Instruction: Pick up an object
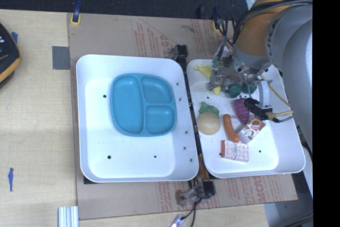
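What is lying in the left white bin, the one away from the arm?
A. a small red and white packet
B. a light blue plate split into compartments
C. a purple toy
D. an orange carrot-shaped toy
B: the light blue divided plate lies alone in the left white bin, while the orange carrot-shaped toy, the red and white packet and the purple toy lie in the right white bin.

My gripper [222, 81] hangs low over the upper left corner of the right bin [276, 162], by a yellow piece [203, 69]. Below it in the frame lie a green-topped round bun [209, 123], an orange carrot [229, 127], a purple item [242, 110] and a red-and-white packet [235, 151]. In the left bin [95, 162] sits a blue divided plate [143, 104].
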`<state>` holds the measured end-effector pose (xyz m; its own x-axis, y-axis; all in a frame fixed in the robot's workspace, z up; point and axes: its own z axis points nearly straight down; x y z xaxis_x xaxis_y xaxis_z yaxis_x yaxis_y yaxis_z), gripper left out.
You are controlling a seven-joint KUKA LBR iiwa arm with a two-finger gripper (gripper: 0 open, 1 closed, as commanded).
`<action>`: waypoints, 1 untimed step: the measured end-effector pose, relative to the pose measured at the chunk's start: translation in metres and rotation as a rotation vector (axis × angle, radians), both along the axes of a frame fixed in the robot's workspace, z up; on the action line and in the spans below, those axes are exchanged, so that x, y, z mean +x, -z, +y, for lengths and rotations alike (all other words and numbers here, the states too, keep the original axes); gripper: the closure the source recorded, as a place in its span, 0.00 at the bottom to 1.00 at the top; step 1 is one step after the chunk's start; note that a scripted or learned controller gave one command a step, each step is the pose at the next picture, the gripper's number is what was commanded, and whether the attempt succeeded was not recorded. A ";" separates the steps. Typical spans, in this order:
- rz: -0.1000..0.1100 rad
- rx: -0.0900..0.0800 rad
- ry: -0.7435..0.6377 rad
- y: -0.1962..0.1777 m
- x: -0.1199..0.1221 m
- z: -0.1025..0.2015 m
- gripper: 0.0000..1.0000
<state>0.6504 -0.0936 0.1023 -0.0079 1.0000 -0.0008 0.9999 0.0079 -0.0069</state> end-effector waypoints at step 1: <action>-0.005 0.001 0.006 -0.091 -0.056 0.013 1.00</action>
